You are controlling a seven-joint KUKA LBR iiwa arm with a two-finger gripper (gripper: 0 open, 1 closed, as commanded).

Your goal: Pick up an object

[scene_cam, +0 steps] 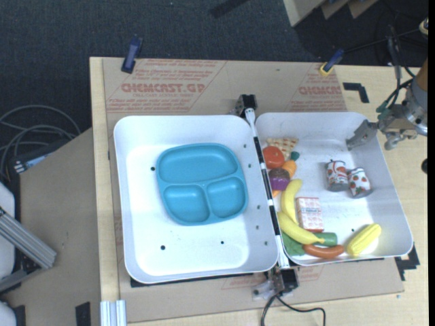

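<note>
Left bin (129,182): blue tray (202,183). Right bin (380,141): banana (293,212), corn (364,239), cans (346,177). End effector (380,133) open, empty.

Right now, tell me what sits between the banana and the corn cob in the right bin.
In the camera view, a small red-and-white carton lies between the banana and the corn cob, right beside the banana; bare bin floor follows.

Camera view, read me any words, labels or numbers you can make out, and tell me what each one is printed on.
"CHEMCAST GP" in red, on the brown protective sheet covering the board behind the left bin.
The same red print repeats on the sheet behind the right bin; too faint to read.
Small lines of red print above each logo: too small to read.
Small red and white box beside the banana: its printing is blurred.
Two small cans: labels blurred.
</note>
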